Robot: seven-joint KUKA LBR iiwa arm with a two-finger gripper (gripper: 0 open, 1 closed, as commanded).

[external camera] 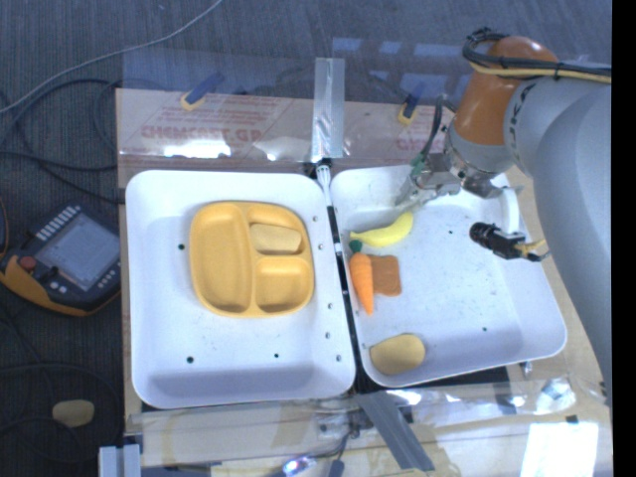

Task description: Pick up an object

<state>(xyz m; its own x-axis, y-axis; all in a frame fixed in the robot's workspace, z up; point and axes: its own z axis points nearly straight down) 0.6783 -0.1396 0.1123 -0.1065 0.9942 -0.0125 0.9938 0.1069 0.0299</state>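
We find the arm (561, 117) reaching in from the right, its orange band above the far corner of the right bin (467, 311). The gripper (417, 191) sits low over the far part of that bin, close to the back wall. From this view we cannot tell how far the gripper is open, nor whether it has hold of anything. The banana (388, 232) lies just beside the gripper, on its near side and toward the divide between the bins; whether the two touch we cannot tell. The carrot (363, 284) lies just below the banana along the bin's left wall, its green top toward the banana and its tip pointing to the near side. An orange-brown block (388, 275) rests against the carrot's right flank, touching it. A tan lump (397, 353) sits by the near wall of the same bin, apart from the other three. The left bin (144, 306) holds a yellow tray (199, 256) lying flat near its middle. The tray has one long compartment on the left and two smaller ones on the right. A pale yellow piece (275, 238) lies in the far right compartment. Both bins stand side by side on the bench (229, 127), their inner walls touching. A pendant (65, 256) lies on the floor, well to the left of the bench.
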